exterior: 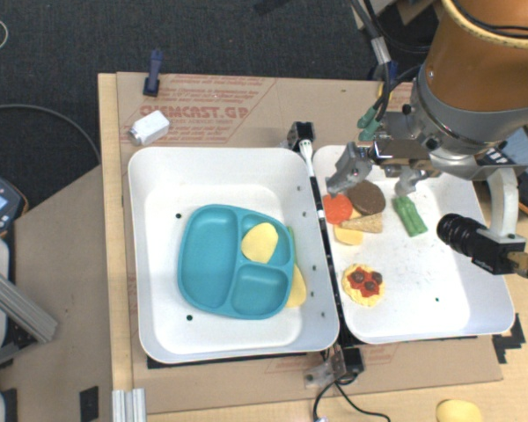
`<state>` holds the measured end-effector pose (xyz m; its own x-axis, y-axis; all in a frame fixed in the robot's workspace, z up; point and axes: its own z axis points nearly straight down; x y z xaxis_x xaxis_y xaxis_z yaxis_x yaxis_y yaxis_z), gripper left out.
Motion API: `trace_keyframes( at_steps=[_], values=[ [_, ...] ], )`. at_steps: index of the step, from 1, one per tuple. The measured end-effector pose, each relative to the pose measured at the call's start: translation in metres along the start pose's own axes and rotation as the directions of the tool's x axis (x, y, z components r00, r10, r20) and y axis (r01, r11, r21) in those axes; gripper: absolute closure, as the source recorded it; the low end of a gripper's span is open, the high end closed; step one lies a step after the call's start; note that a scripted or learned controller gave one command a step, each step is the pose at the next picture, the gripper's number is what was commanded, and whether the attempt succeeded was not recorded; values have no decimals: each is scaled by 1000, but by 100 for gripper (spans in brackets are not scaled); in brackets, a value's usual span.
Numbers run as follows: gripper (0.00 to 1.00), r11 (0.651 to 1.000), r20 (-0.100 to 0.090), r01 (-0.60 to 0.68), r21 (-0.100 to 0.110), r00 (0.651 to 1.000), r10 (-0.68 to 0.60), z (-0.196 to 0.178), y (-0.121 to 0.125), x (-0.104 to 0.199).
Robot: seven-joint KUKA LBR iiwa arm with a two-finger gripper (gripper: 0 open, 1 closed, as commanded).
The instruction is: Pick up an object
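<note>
Brown and round, a cookie [366, 198] lies just under my hand [377, 174] in the right bin [475, 310]. My two fingers are spread apart, one on each side above it, and nothing is between them. An orange piece [337, 207] touches the cookie on its far side from my arm, a pale wedge [361, 225] sits just below it, and a green stick [410, 215] lies close by on my arm's side. A little pizza [364, 284] is farther off. I think I am at the reaching step. Next I should go straight down and squeeze the cookie alone.
</note>
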<state>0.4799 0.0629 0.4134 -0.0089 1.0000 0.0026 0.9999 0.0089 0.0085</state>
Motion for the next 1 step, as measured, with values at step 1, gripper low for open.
trace_keyframes(
  at_steps=[1],
  values=[
    [100, 1000, 3, -7, 4, 1000, 7, -7, 0, -4]
  ],
)
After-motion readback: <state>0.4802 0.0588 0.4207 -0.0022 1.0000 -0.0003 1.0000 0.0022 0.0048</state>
